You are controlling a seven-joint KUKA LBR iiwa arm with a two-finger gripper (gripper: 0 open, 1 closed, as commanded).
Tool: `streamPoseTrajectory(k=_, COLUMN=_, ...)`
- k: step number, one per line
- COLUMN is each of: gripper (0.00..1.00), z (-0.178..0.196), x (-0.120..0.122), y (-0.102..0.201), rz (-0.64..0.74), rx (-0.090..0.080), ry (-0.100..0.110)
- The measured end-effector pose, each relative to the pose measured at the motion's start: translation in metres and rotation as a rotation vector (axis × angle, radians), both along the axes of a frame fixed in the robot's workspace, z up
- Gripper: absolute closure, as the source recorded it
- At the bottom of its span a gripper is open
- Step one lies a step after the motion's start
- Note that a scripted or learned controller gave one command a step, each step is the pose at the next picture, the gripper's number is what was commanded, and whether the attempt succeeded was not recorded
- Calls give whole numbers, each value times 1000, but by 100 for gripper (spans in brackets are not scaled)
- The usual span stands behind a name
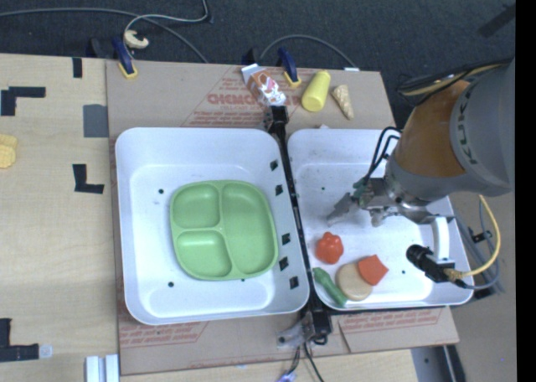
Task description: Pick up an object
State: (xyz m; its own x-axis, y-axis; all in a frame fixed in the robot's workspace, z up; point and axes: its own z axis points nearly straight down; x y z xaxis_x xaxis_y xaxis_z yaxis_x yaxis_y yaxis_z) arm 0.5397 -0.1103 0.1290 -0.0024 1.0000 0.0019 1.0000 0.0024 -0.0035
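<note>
My gripper (355, 214) hangs over the middle of the right bin (335, 158), its fingers spread apart with nothing between them. Just below and left of it lies a red pepper-shaped toy (329, 247). Toward the bin's front edge sit an orange-red block (373, 270), a tan round piece (353, 282) and a green piece (328, 286), close together. The gripper touches none of them.
A green divided plate (224, 229) lies in the left bin (142, 162). Behind the bins on the cardboard are a yellow bottle (316, 91), a tan cone (343, 101) and a small carton (263, 86). The arm's grey body and orange band (435, 133) cover the right bin's right side.
</note>
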Motion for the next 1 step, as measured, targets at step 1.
streamPoseTrajectory(k=1, gripper=0, z=31, x=50, y=-68, rz=-3, rx=-4, ry=-4)
